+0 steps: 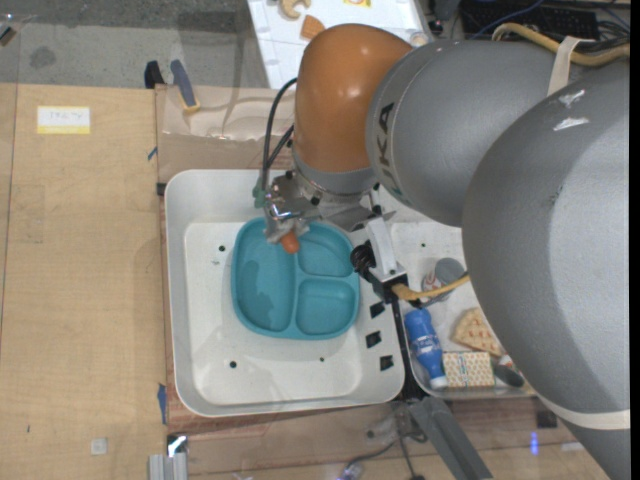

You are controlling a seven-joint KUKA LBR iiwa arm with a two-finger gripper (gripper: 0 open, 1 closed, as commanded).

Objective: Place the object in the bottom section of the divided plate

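A teal divided plate lies in the left white bin. It has one large section on the left and two smaller sections on the right, one above the other. My gripper hangs over the plate's upper rim, under the orange band of the arm. A small orange object sits between its fingertips, just above the top edge of the upper right section. The bottom right section holds nothing.
The right bin holds a blue bottle, a waffle-like cracker, a pale wafer block and a grey round piece. Black cable clips run along the divide between the bins. The arm's bulk covers the upper right.
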